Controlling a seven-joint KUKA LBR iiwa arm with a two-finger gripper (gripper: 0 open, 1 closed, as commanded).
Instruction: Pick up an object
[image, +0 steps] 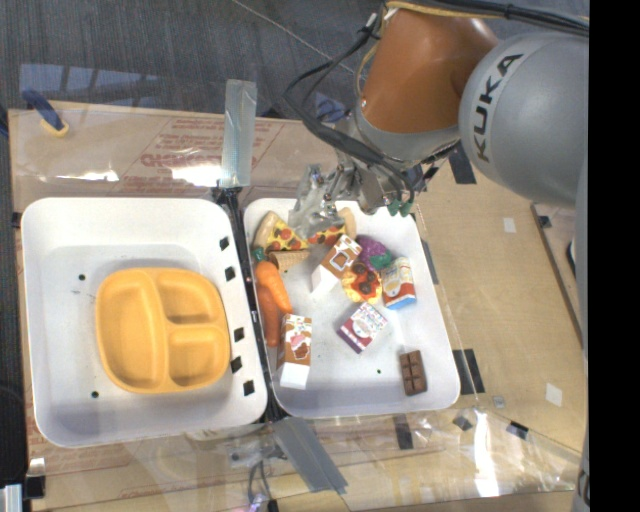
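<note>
The right bin holds several toy food items. A pizza slice lies at its far left corner, with an orange carrot just below it along the left wall. Further items are a small brown-and-white carton, a purple box, a chocolate bar, purple grapes and a red-and-white carton. My gripper hangs low over the bin's far edge, right beside the pizza slice and a small brown box. The wrist hides what lies directly beneath it.
The left bin contains a yellow compartment plate. Black clips line the wall between the two bins. The arm's orange band and grey body loom over the far right. Tape strips hold the bins to the cardboard-covered bench.
</note>
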